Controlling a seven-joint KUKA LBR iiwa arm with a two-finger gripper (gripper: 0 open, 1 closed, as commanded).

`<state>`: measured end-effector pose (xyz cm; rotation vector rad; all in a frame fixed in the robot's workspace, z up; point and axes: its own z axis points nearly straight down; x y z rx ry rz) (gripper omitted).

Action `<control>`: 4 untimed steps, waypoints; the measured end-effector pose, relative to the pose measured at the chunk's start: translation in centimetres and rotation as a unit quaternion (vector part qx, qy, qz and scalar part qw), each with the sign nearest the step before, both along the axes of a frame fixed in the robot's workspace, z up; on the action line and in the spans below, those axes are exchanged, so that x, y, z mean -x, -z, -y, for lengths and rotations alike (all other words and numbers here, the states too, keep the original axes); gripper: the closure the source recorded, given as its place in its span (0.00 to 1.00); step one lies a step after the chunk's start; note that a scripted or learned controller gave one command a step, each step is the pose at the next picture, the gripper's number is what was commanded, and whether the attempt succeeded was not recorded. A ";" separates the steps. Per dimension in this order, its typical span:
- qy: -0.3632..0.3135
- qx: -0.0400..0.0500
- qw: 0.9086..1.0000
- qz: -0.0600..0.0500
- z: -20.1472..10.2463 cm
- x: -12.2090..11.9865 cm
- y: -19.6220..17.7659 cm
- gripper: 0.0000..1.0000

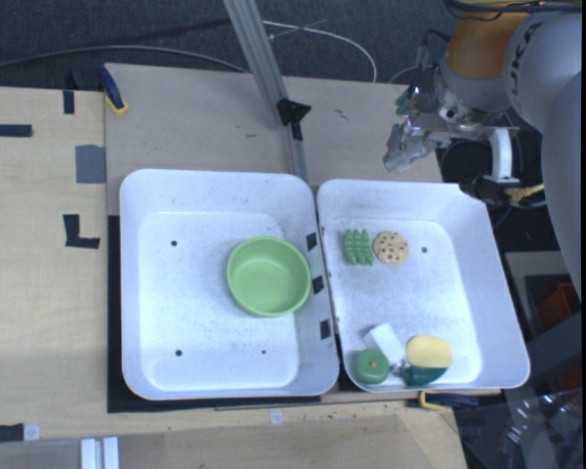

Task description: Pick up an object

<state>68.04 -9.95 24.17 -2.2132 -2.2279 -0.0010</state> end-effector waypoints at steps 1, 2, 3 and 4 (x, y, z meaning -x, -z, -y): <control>0.000 0.000 1.000 -0.001 -4.6 1.0 -0.4 1.00; 0.000 0.000 1.000 -0.001 -10.0 2.0 -1.0 1.00; 0.000 0.000 1.000 -0.001 -15.2 2.4 0.7 1.00; 0.000 0.000 1.000 -0.002 -20.1 4.0 1.4 1.00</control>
